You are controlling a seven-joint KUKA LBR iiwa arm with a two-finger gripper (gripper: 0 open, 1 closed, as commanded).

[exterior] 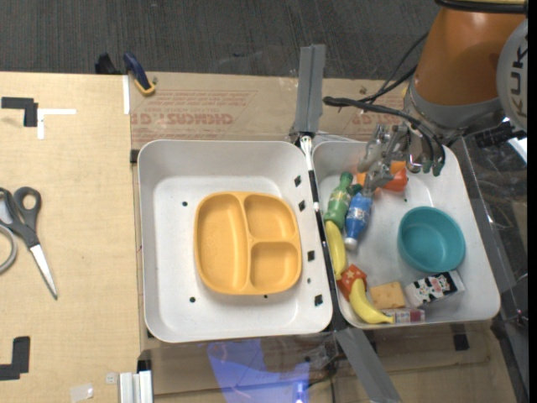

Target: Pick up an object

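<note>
Gripper hangs at 12 o'clock in the right bin, fingers' spacing unreadable, poised just above an orange object, probably for a grasp; blue bottle and teal bowl lie nearby, nothing visibly held.

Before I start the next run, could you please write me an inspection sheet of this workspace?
Surface: two white bins; left bin holds a yellow divided plate.
Job's things: right bin holds a teal bowl, blue bottle, green bottle, two bananas, a small carton.
Clutter: scissors on the bench.
End effector: over the right bin's far end.
Cables: black, near the wrist.
Surroundings: cardboard sheet.
</note>
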